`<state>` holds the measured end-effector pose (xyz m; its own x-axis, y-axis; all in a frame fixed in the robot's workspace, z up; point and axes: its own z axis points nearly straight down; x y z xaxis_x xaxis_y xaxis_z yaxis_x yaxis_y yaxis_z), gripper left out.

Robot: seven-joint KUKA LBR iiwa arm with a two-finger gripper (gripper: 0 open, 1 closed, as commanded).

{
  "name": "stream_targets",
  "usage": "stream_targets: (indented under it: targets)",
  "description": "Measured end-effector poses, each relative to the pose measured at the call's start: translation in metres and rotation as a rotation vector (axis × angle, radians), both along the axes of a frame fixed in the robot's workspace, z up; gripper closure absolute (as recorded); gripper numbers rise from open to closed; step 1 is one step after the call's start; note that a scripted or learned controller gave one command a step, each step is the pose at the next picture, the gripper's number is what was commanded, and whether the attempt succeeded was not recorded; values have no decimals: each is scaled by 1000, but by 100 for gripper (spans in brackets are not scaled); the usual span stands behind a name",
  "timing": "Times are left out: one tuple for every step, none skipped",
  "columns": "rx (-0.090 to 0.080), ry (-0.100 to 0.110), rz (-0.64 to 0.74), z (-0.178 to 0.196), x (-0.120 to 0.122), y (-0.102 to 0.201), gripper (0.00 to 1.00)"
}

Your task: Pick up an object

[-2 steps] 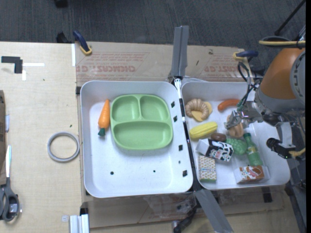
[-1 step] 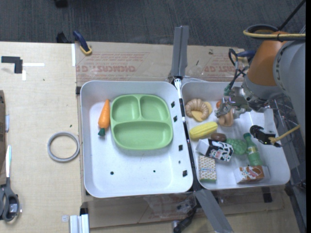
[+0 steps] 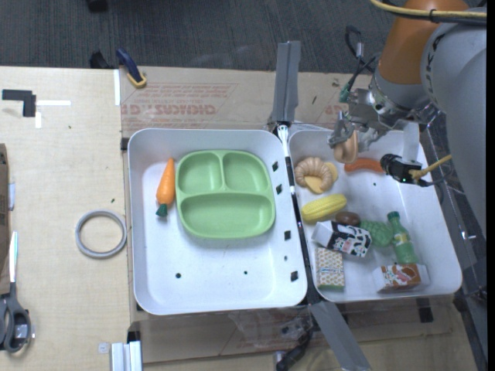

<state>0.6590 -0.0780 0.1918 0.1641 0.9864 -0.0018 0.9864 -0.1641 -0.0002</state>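
arm (image 3: 456, 60): comes in from the right, wrist hangs over the back left part of the right bin (image 3: 441, 215)
jaws: pointing down near the bin's back wall; honestly can't tell if they're open or closed from this angle
tan lump (image 3: 346, 148): small pale oval thing right at the tip of the jaws. It looks like the target, but whether it's gripped or just sitting there I can't say
sausage (image 3: 363, 165): orange, lying flat just right of the lump, pretty much touching it
croissant (image 3: 315, 174): just left of and in front of the lump, close to the wall between the bins, so it's tight on that side
corn (image 3: 324, 206): yellow, right in front of the croissant
cow carton (image 3: 348, 242): black and white, on its side mid-bin, in front of the corn
greens (image 3: 377, 232): leafy bit wedged between the cow carton and the bottle
bottle (image 3: 399, 236): green, lying down, cap towards the back
juice box (image 3: 401, 277): front right corner, just in front of the bottle
box (image 3: 330, 269): flat pack against the front left wall, touching the cow carton
left bin (image 3: 216, 273): way less crowded, well away from the jaws
plate (image 3: 226, 194): green, three compartments, nothing in them, sits in the back half of the left bin
carrot (image 3: 165, 184): beside the plate's left edge, leafy end towards the front
bench (image 3: 54, 176): tape ring (image 3: 100, 233) left of the left bin, scissors (image 3: 14, 319) at the far left edge, blue clamp (image 3: 131, 68) at the back
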Motion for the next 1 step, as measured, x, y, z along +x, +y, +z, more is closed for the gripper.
stream_targets:
  targets:
    - [0, 3, -68, 0, -54, -9, 100]
